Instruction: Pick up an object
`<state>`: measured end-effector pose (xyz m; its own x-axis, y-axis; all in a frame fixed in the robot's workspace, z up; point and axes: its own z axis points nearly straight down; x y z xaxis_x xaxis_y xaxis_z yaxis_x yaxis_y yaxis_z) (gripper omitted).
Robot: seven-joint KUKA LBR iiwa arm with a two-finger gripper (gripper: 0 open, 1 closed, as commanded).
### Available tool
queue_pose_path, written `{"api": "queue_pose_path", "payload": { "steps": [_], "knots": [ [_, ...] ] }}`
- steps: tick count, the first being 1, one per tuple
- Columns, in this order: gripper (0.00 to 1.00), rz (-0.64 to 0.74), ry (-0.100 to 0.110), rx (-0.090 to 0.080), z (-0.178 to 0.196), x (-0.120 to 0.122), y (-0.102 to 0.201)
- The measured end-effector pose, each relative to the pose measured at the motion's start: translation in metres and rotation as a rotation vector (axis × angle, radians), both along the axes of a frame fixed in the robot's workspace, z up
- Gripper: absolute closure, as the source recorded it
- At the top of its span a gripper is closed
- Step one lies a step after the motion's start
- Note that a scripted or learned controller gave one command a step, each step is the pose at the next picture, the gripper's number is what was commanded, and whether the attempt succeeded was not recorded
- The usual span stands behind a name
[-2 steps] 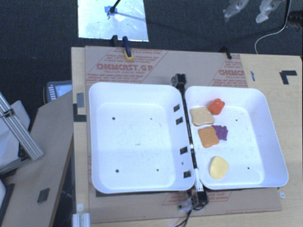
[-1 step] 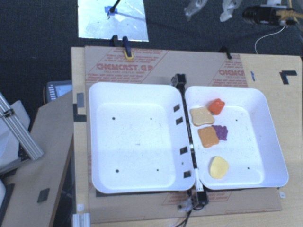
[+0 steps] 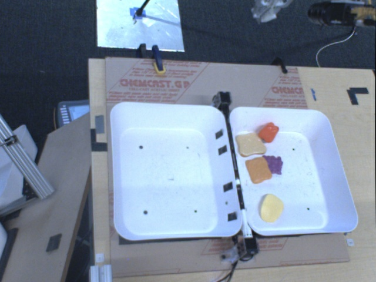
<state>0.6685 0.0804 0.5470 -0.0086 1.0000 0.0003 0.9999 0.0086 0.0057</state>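
Note:
Several small objects lie in the left part of the right bin [image 3: 329, 157]. A red-orange piece [image 3: 268, 132] sits beside a tan slice [image 3: 250, 144]. Below them are an orange square slice [image 3: 258, 170] and a purple cluster [image 3: 274, 164] touching it. A yellow rounded piece [image 3: 271, 207] lies nearer the front. My gripper [image 3: 269, 4] hangs high at the top edge of the camera view, far above and behind the bins, with nothing seen in it.
The left bin [image 3: 167, 169] sits next to the right one, with black clips [image 3: 224, 135] along the shared rim. A shiny metal sheet [image 3: 140, 16] lies on the dark floor behind the bench. An aluminium rail [image 3: 23, 163] crosses at the left.

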Motion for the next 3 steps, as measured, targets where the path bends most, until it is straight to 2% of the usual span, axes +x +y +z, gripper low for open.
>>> {"api": "queue_pose_path", "payload": {
  "steps": [1, 2, 3],
  "knots": [
    [1.0, 0.003, 0.016, 0.0, -0.122, -0.022, 0.083],
    [1.0, -0.01, 0.024, -0.004, -0.267, -0.085, 0.055],
    [1.0, -0.016, 0.003, -0.003, -0.23, -0.11, -0.032]
  ]
}}
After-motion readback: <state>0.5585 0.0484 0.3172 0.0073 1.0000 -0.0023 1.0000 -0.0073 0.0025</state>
